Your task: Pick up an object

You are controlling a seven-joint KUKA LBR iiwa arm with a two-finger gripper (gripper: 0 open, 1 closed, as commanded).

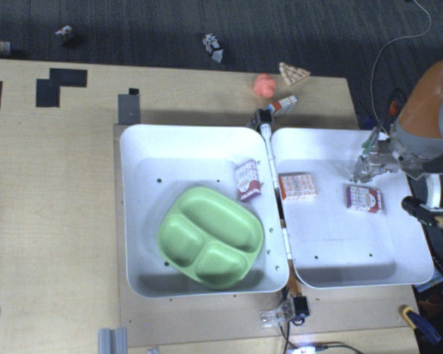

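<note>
- Two white bins sit side by side on a light wooden bench [52, 220], with dark carpet behind it.
- In the right bin [340, 260] lie two small flat packets: one with red and white print [364, 198] near the arm, and another packet [297, 186] close to the middle wall.
- The left bin [144, 220] holds a big green tray [210, 234] with three smooth, rounded pockets. A little red and white pouch [247, 180] rests just beside it.
- The grey arm with its orange band reaches in from the right. Its gripper [367, 167] hangs just above the nearest packet.
- The view is too small to tell whether the claw is released or clenched. Nothing shows inside it.
- To do this step well, the claw should probably come straight down over the middle of that packet. The packet is flat and looks soft and crinkly, so it could slip away.
- The bins look hard, smooth and a bit shiny.
</note>
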